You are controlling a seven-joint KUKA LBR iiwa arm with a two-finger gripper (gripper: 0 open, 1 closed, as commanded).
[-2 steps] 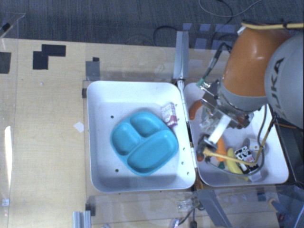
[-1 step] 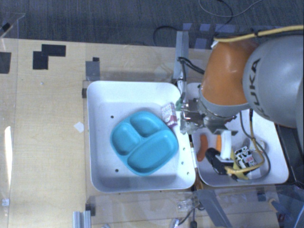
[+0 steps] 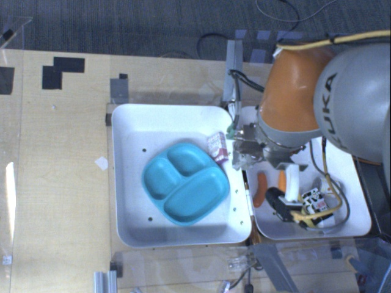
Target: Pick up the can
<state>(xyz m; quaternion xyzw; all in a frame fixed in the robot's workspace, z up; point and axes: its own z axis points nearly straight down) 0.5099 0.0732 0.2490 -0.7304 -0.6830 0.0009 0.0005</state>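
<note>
Can (image 3: 217,146), small, red-white label: beside upper-right corner of blue divided plastic plate (image 3: 186,182). Gripper (image 3: 245,154) right of plate, whether spread or pressed together indeterminate. Risk: offset grasp knocks can away.

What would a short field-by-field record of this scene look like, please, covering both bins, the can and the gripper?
left bin: holds the blue divided plate and the can
blue divided plate: three compartments, lying flat mid-bin
can: in the left bin by its right wall, beside the plate's far right corner, not on it
gripper: over the wall between the bins, just right of the can
right bin: partly hidden by the arm; an orange stick-shaped item lies inside
status: can not yet lifted
</note>
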